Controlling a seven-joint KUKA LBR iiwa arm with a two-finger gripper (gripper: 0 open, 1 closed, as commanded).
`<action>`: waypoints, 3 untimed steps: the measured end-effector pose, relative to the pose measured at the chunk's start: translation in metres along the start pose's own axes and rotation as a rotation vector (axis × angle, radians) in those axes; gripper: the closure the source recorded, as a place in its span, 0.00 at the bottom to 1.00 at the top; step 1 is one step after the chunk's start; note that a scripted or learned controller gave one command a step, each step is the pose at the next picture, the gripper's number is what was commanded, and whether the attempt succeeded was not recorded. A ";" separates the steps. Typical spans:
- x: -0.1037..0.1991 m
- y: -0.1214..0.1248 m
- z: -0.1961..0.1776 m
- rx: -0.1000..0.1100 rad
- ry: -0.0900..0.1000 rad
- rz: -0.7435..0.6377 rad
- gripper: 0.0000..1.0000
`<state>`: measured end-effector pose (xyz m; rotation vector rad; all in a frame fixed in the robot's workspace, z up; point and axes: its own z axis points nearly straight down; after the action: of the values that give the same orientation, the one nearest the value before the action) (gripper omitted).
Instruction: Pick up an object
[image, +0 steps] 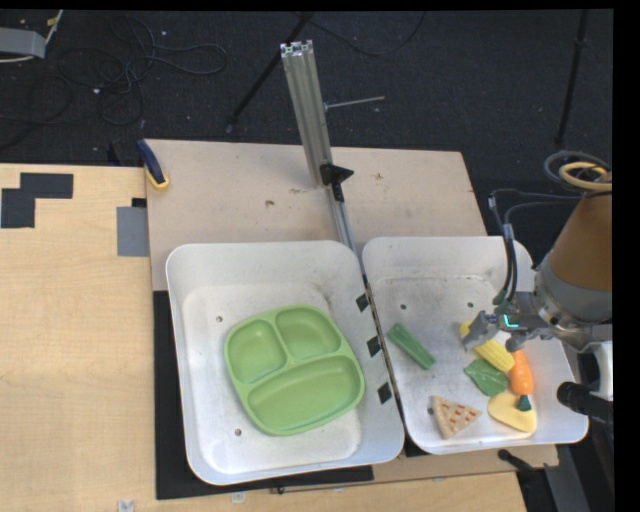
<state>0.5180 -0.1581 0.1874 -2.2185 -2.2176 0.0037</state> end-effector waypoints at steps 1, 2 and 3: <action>0.000 0.000 -0.001 -0.001 0.000 0.000 0.00; 0.008 0.000 0.046 0.003 0.001 0.000 0.00; 0.008 0.002 0.095 -0.006 -0.002 0.000 0.00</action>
<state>0.5193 -0.1500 0.0919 -2.2222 -2.2216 0.0000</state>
